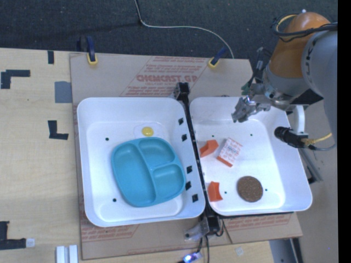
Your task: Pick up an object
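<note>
My gripper (240, 114) hangs over the far part of the right bin (285, 163), up and to the right of the small objects. Below it lie an orange wedge (208, 148), a white and red striped packet (230, 152), a second orange piece (214, 191) near the front left corner, and a round brown disc (250, 188). I see nothing between its fingertips. In the left bin (90, 147) a blue divided plate (147, 171) lies flat, with a small yellow item (147, 131) just behind it.
A black divider with clips (189, 141) runs between the two bins. The bins rest on a cardboard sheet (159, 75) held by blue and yellow clamps (90, 53). A white cable (175, 26) trails across the dark floor behind.
</note>
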